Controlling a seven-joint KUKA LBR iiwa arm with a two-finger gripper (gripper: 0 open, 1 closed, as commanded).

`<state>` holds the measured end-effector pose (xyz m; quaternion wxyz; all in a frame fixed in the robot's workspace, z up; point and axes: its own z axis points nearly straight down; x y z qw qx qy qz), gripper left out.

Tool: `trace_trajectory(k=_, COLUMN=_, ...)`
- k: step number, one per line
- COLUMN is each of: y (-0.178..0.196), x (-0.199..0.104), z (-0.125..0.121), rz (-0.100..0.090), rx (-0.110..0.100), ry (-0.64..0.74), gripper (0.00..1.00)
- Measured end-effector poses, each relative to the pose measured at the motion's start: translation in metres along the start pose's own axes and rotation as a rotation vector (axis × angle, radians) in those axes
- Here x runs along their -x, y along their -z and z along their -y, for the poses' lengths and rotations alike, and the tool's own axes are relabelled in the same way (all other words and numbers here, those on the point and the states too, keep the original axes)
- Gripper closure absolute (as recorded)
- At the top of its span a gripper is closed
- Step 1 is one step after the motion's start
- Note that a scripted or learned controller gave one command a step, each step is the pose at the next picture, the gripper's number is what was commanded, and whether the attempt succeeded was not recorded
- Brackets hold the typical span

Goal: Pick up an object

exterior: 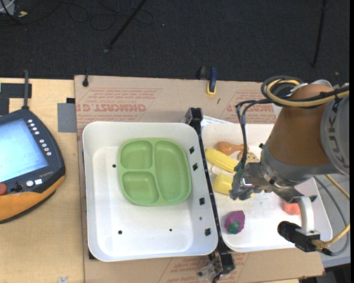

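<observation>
Yellow pieces (222, 159) crowd the tool (242, 188) near the right bin's (265, 245) left wall.

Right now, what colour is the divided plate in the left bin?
Light green divided plate, seen in the camera view.

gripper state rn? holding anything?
Gripper: cannot be told. It is low in the right bin, next to the yellow pieces; nothing visibly held.

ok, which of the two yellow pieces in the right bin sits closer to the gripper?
The lower yellow block, right beside the gripper; the longer yellow piece lies farther up the bin.
</observation>
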<state>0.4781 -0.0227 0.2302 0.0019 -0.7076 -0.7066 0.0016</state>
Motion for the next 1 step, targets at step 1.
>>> trace_trajectory(k=1, y=-0.0097, x=-0.0012, z=-0.0067, rz=0.000, rx=-0.002, ry=0.001, gripper=1.00)
